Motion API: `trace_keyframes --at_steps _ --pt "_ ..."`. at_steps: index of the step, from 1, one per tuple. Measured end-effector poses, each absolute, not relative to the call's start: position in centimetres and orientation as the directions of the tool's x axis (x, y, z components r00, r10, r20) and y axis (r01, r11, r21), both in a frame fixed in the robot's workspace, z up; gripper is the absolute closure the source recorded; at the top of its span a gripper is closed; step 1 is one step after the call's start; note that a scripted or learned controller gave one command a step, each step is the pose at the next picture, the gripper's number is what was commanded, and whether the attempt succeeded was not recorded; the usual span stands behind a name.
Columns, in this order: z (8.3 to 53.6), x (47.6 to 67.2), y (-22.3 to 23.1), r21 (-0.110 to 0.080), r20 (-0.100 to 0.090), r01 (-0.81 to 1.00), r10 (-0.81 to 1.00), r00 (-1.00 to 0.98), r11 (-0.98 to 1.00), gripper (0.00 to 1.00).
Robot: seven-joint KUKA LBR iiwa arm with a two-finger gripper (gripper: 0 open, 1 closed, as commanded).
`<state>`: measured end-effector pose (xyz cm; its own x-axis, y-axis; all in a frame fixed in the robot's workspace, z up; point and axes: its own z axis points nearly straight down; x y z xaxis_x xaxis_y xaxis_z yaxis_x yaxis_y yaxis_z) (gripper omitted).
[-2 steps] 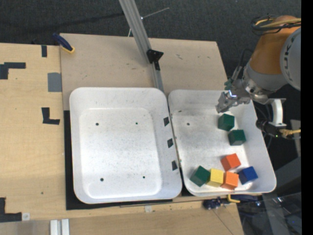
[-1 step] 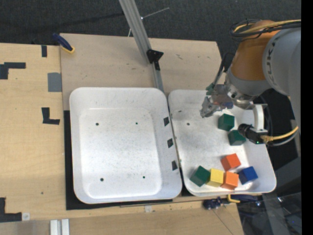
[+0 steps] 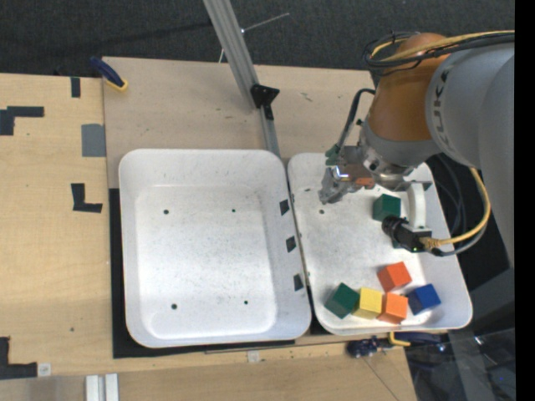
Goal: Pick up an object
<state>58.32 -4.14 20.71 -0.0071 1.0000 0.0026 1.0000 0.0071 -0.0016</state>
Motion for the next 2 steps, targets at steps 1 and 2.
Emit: trace_keyframes --at_steps 1,2 --pt "20.2 57.4 0.9 -0.003 0.002 1.000 1.000 -0.007 0.007 1.00" --pt "20.7 56.6 7.1 -0.002 0.002 1.000 1.000 -0.009 0.009 1.00"
